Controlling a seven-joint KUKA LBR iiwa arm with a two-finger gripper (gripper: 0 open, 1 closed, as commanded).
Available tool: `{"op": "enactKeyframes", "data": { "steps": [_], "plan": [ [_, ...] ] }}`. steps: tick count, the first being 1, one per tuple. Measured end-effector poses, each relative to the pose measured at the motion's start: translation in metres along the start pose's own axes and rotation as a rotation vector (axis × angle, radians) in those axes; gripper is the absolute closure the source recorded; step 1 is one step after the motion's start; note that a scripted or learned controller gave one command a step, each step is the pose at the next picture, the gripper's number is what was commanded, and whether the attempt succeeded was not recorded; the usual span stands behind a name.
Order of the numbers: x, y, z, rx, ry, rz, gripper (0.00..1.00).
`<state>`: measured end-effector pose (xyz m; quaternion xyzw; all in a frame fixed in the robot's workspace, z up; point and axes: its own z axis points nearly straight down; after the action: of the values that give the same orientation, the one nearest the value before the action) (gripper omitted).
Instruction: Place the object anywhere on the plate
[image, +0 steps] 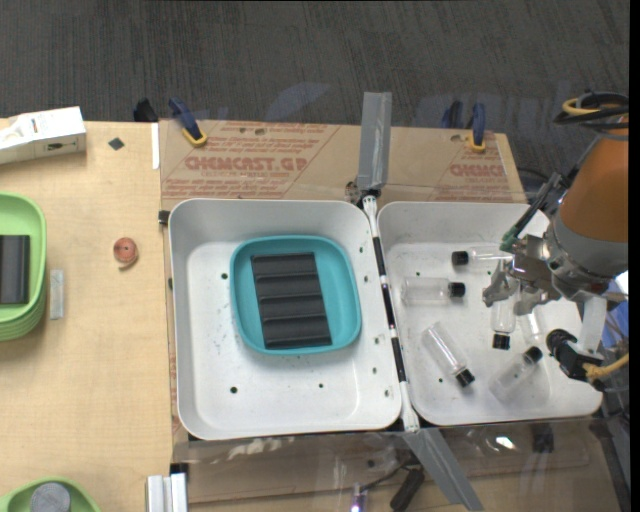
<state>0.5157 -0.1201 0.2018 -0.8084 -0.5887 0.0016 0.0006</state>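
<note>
A teal plate (343, 322) with a dark ribbed insert (290, 298) lies in the left white bin (200, 330). Several clear vials with black caps lie in the right bin (420, 400): one at the back (478, 259), one in the middle (432, 293), one nearer the front (445, 355), one at the front right (515, 376). My gripper (510, 296) hangs over the right side of that bin. Another vial (501, 322) stands upright directly under it, cap down. Whether that vial is gripped or just lies beneath is unclear.
A cardboard sheet (250, 160) lies behind the bins. On the wooden bench to the left are a green tray (30, 225), a small red disc (124, 250) and a white box (40, 133). A black cable (565, 358) hangs by the arm.
</note>
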Motion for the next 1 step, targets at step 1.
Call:
{"op": "enactKeyframes", "data": {
  "steps": [1],
  "plan": [
    [0.0000,0.0000,0.0000,0.000,0.000,0.000,0.00]
  ]
}}
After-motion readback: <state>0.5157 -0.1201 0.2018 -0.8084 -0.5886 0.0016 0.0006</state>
